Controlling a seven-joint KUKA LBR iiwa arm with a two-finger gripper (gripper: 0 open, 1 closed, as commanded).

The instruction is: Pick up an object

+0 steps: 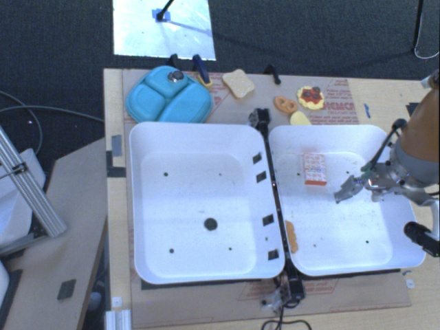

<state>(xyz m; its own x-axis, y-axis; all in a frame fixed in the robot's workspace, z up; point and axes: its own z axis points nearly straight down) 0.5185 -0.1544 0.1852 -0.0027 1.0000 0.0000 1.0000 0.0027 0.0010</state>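
Note:
A small red-and-white box [315, 168] lies flat in the upper middle of the right bin [385, 256]. An orange, pastry-like piece [291, 236] rests against that bin's left wall. A small dark disc [210, 223] sits on the floor of the left bin [148, 253]. My gripper [359, 192] hangs over the right bin, a little right of and below the box, apart from it. Its fingers [344, 192] stand open with nothing between them.
Behind the bins on the bench lie a blue divided plate [168, 96], a toast slice [238, 83], a pretzel [285, 104], a small pizza-like toy [311, 97] and a yellow piece [300, 119]. Black clips [261, 177] line the ridge between the bins.

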